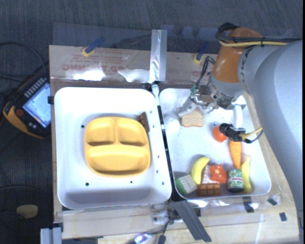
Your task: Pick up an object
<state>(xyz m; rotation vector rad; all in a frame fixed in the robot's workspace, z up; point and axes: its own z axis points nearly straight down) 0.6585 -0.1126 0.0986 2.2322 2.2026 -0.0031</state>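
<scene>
My gripper (197,101) hangs over the back of the right bin (254,136), below the orange wrist band. Its tip is just above and behind a tan slice of toast (193,119) that lies flat on the bin floor. I cannot tell whether it touches the toast. A red tomato (220,132) lies to the right of the toast, and an orange carrot (235,154) sits in front of the tomato. Nothing visibly hangs from the gripper.
At the right bin's front lie a yellow banana (199,169), a red and white box (215,174), a green can (235,180), a brown chocolate bar (209,189), a green piece (184,184) and a second banana (247,176). The left bin (66,136) holds a yellow divided plate (117,146) and a small brown piece (143,119).
</scene>
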